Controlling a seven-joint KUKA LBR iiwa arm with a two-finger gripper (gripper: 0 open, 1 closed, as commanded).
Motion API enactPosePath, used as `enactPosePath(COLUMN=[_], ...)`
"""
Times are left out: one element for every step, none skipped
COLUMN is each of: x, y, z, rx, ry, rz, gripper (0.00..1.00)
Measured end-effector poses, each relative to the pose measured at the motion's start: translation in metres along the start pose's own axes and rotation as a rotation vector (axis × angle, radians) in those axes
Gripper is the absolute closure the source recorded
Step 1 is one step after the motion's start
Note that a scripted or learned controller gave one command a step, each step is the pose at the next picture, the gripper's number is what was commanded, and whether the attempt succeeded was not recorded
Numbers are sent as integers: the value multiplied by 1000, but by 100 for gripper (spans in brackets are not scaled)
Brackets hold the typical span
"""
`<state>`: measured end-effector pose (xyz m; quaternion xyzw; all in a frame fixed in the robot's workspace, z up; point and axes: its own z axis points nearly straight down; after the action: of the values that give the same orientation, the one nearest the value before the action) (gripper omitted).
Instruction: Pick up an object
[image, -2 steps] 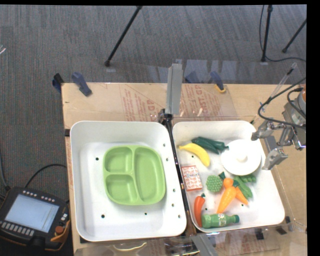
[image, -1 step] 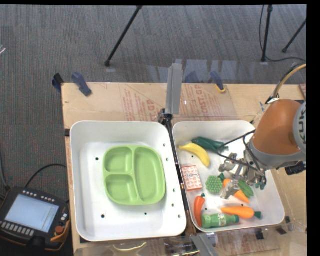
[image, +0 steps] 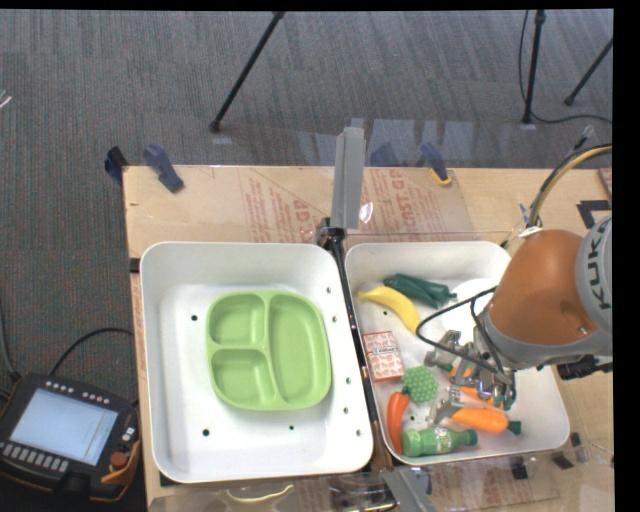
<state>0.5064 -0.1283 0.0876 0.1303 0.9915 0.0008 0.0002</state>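
My gripper hangs low over the right bin, above the toys near its front. An orange carrot lies just below it and a green bumpy ball sits just to its left. A green bottle lies along the front wall, next to a red pepper. Further back are a yellow banana, a dark green vegetable and a small red and white packet. The wrist hides what is right under the gripper.
The left bin holds a green divided plate. A grey upright post stands behind the joint between the bins. The orange-banded arm covers the right bin's right side. A tablet controller lies on the floor at left.
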Motion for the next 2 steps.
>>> enactPosePath(x=[14, 14], y=[-45, -43], z=[-2, -11], rx=[1, 0], ry=[-8, -6], rz=[100, 92], gripper=[0, 100])
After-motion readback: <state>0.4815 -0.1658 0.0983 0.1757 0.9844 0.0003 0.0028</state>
